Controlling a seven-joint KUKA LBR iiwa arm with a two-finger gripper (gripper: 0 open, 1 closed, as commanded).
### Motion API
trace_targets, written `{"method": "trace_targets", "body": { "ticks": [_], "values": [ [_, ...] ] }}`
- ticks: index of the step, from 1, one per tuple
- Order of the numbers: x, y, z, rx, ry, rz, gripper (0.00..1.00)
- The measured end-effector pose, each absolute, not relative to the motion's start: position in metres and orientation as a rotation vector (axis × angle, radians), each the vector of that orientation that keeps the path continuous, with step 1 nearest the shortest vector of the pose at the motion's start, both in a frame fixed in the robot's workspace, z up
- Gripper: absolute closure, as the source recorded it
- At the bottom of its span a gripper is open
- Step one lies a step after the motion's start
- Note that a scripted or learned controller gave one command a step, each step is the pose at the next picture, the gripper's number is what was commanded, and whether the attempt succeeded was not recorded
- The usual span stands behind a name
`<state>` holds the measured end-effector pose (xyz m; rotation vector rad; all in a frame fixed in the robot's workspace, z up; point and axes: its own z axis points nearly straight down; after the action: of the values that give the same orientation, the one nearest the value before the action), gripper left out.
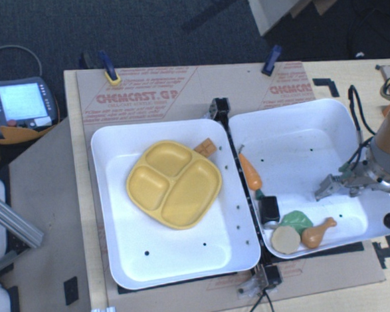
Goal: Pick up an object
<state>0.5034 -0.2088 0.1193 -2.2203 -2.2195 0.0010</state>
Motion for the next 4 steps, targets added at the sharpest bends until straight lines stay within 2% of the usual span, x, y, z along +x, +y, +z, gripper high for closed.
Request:
{"method": "trace_targets", "body": {
  "ticks": [1,2,3,4],
  "values": [
    [0.505,-0.209,0.089,-2.22,-2.218,-0.002,0.0],
    [0.51,-0.209,0.105,-2.225,-2.229,-0.017,1.0],
    [0.511,-0.216,0.162,-2.223,-2.223,0.0,1.0],
    [0.515,-0.207,0.215,-2.224,-2.229,-0.004,1.0]
  ]
}}
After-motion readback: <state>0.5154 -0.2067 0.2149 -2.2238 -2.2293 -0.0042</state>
